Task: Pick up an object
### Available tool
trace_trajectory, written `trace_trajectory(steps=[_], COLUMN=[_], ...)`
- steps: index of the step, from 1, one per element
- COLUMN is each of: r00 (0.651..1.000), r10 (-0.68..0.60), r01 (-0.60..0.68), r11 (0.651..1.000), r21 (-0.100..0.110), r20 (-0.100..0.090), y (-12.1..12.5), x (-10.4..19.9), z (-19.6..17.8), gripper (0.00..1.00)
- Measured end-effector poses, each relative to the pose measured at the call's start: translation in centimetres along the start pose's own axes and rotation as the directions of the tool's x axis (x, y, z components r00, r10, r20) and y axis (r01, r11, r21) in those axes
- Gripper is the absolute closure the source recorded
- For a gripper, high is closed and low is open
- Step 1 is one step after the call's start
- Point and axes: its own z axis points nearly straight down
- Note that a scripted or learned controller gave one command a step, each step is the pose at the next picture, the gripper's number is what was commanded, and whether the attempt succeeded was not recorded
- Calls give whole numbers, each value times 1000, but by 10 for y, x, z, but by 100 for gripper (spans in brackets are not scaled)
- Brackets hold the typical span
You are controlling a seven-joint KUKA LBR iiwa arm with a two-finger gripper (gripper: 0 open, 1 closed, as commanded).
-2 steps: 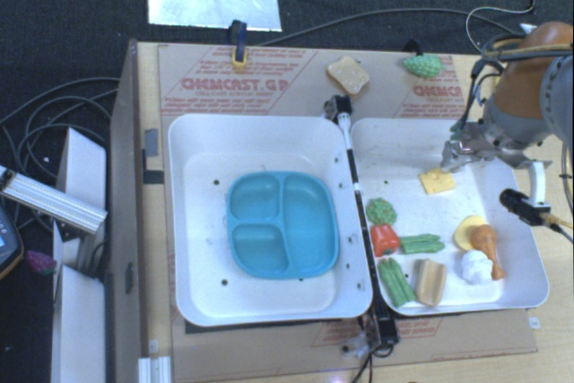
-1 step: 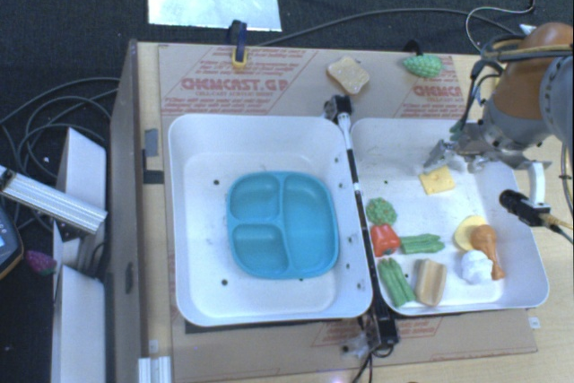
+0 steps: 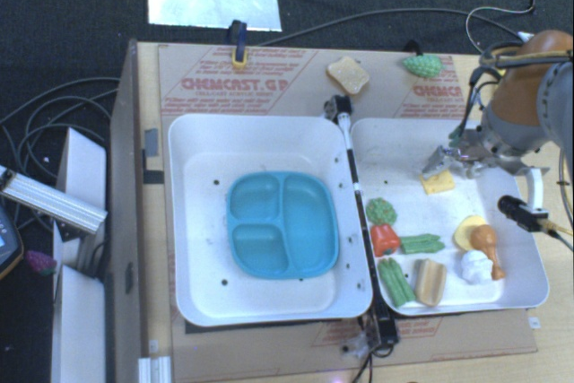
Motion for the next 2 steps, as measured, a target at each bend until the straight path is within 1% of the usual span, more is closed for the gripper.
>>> trace_trajectory(steps=[1,2], r00=[1000,1000], r10=[0,1], r01=[0,-1], r11=[1000,1000], r21=[2,3], r20=[0,-1], y=[-13,-44], x=[-8,-11], z=[1,1], gripper=[0,0])
